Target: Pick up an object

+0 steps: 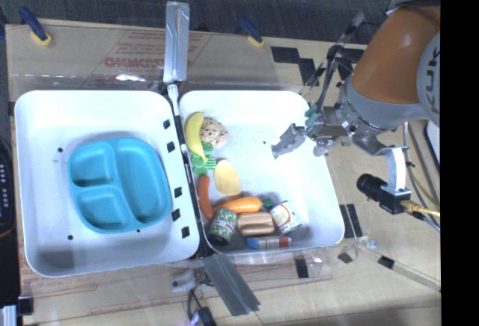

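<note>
Nearest the front of the right bin [322,175] there's a pile: marker [268,242], hot dog [256,223], two cans [223,225], carrot [204,196], lemon [227,178]. Further back sit the banana [194,133] and cookie [213,133]. The hand [292,140] hangs over the bin's bare middle, holding nothing; can't tell how open it is. Left bin [30,167] has a blue tray [118,184].

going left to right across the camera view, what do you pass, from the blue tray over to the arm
blue divided tray → banana → cookie → gripper → orange band on the arm
</note>
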Available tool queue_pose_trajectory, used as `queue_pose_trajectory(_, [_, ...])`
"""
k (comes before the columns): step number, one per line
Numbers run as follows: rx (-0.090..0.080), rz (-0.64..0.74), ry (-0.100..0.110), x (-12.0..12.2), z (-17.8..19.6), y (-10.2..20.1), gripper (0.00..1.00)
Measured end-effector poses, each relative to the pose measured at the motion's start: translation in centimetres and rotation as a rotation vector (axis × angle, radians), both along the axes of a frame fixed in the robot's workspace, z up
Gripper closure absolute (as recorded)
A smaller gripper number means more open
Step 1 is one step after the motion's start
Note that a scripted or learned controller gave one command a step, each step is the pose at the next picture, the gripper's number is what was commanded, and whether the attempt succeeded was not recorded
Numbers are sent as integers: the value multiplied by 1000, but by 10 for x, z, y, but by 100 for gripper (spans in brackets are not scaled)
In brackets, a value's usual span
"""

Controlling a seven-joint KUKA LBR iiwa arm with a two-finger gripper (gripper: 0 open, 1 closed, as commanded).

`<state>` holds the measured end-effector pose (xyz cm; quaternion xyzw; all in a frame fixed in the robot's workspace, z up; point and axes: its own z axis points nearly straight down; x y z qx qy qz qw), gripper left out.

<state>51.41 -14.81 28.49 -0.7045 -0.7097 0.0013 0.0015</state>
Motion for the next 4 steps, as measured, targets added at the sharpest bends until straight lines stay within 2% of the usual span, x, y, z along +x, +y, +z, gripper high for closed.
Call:
queue_pose_trajectory(1, [2, 273, 2, -15, -95, 69, 0])
queue_pose_trajectory(2, [0, 434, -3, -17, -193, 45, 0])
queue_pose_trajectory(3, [1, 439, -4, -16, -184, 45, 100])
queue_pose_trajectory(4, [-1, -230, -1, -3, -194, 16, 100])
